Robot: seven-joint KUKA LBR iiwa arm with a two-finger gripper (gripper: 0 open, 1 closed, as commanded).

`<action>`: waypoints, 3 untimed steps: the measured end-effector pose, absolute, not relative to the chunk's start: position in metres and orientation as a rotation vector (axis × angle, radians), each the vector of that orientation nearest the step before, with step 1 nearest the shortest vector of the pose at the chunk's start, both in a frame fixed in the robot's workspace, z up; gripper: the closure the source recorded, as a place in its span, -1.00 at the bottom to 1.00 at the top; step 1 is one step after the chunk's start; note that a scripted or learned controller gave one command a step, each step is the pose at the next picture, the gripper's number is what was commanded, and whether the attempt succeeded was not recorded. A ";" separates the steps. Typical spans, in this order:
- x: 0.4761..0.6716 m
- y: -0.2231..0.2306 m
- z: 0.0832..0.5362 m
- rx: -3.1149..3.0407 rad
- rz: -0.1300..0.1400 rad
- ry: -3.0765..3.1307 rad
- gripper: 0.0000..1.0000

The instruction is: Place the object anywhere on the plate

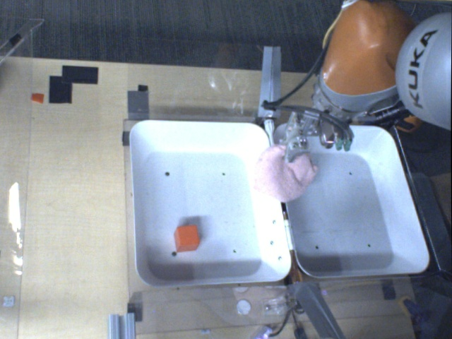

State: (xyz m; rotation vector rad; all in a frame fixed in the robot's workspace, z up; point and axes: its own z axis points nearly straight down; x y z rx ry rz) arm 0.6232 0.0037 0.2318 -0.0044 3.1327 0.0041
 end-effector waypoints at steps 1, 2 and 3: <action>0.595 0.045 0.235 -0.008 0.004 3.134 1.00; 0.573 0.092 0.222 -0.012 0.005 3.136 1.00; 0.550 0.140 0.231 -0.011 0.005 3.136 1.00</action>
